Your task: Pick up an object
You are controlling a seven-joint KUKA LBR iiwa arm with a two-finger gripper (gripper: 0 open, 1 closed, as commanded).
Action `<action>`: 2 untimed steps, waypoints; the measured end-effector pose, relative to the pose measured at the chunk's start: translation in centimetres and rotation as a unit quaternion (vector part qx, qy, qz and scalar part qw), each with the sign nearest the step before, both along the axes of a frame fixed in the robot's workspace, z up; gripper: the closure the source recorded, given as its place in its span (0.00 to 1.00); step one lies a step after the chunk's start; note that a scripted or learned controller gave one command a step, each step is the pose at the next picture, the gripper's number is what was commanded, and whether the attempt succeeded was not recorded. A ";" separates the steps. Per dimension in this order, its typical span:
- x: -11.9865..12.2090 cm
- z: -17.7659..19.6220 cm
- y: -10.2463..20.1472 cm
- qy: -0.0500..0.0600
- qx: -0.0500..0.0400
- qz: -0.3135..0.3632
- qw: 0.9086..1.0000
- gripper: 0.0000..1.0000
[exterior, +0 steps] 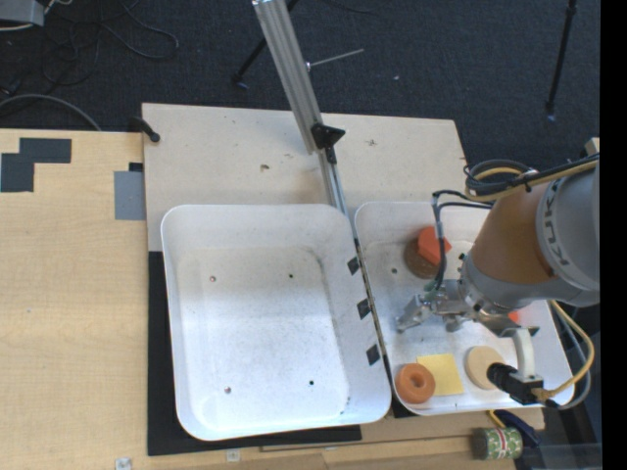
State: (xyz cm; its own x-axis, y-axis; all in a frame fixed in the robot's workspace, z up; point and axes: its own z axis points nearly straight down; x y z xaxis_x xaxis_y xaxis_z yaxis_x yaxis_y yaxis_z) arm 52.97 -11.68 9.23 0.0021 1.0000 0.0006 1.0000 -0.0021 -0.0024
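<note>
Nearest the camera, at the lower right of the frame, an orange ring (415, 383) lies flat in the right bin (377, 225), touching a yellow square pad (443, 372), with a pale round disc (481, 365) just beside that. An orange-topped round piece (427, 251) sits higher up. The hand (427, 311) hangs between them over bare floor, metal fingers (409, 317) spread apart and holding nothing. The ring looks light and soft, best pinched across its rim; being round and flat, it has no long axis.
</note>
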 end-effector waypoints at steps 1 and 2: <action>0.0 1.0 -0.1 0.000 0.001 -0.003 1.000 1.00; 0.1 7.3 0.0 -0.003 0.000 0.001 1.000 1.00</action>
